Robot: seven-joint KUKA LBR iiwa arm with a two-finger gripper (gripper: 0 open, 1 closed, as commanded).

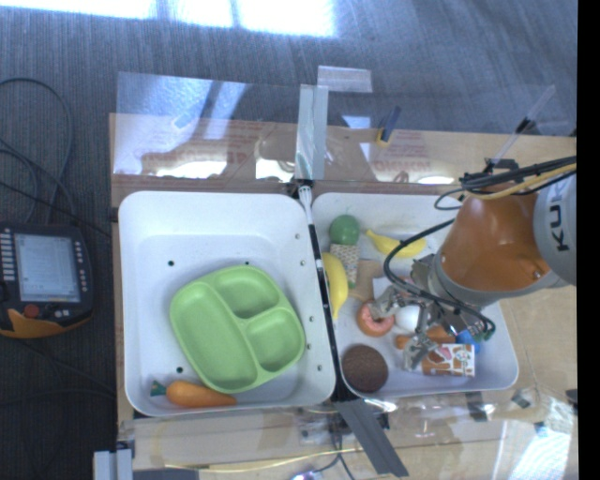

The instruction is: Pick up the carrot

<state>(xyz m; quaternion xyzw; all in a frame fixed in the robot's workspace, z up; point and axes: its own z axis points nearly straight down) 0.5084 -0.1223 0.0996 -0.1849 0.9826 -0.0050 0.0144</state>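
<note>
A pale wooden tabletop (412, 150) stands on dark grey carpet (56, 56). Beyond the tabletop's far edge, bright light (253, 11) falls across the carpet — a pale patch. Left of the tabletop, black cables (37, 141) curl over the carpet.

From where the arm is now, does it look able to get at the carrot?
Probably yes. The carrot lies uncovered at the near edge of the left bin, beside the green plate. The gripper is over the right bin, so it must cross over.
</note>
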